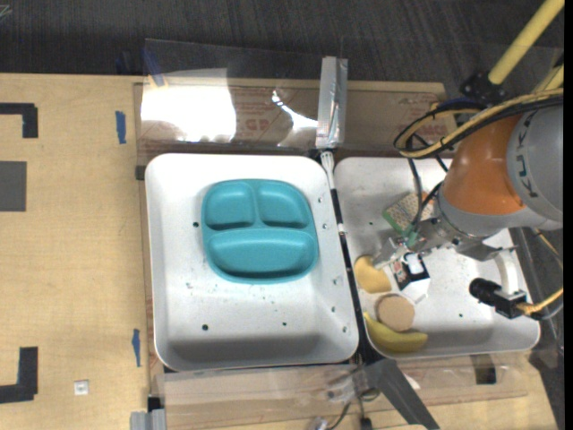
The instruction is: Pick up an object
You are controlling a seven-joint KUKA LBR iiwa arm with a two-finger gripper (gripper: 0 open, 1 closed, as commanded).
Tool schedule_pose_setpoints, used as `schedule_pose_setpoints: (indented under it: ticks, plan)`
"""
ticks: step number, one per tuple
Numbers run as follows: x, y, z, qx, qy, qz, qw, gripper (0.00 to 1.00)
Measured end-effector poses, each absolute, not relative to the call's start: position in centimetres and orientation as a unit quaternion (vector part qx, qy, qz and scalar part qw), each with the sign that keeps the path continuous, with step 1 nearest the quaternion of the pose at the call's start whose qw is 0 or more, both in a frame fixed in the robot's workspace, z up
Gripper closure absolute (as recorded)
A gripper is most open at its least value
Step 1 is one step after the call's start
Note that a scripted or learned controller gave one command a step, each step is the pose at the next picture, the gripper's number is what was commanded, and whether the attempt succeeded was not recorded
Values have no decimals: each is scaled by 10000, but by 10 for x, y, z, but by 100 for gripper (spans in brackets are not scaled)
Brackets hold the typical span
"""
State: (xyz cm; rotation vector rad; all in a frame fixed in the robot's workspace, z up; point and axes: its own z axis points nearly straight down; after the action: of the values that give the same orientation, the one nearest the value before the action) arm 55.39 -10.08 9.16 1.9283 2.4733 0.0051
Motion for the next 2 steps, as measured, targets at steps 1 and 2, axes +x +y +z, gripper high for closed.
schedule_pose_setpoints:
  ticks: [1, 2]
  plan:
    - [555, -101, 102, 6154, 7882, 28, 33, 100]
    - [556, -11, 186, 6847, 7288, 22, 7, 100]
